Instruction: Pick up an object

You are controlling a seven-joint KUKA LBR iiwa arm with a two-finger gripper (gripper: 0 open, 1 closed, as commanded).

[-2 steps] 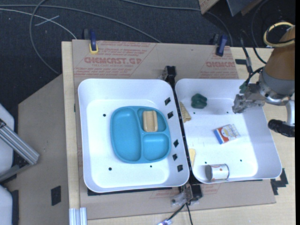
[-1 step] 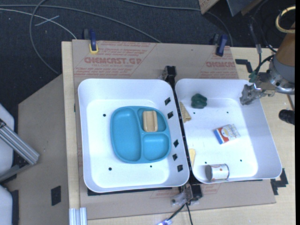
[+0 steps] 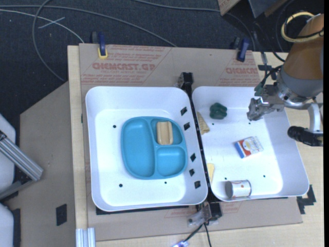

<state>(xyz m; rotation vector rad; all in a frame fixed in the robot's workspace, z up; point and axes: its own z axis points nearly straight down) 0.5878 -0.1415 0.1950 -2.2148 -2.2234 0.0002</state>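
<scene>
JAWS: your gripper (image 3: pixel 255 111) hangs over the right white bin (image 3: pixel 288 158); spread not discernible, nothing seen between | TARGET: crumpled dark-green lump (image 3: pixel 218 110) lies just beside, nearest candidate | OTHERS: small blue-white-red carton (image 3: pixel 249 146), silver can (image 3: pixel 238 188) farther off

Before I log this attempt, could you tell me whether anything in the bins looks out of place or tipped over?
The can lies on its side at the right bin's near rim. Two tan pieces sit wedged along the divider between the bins.

One fixed camera above the bench (image 3: pixel 128 60), angled down, both white bins (image 3: pixel 97 138) in frame
</scene>
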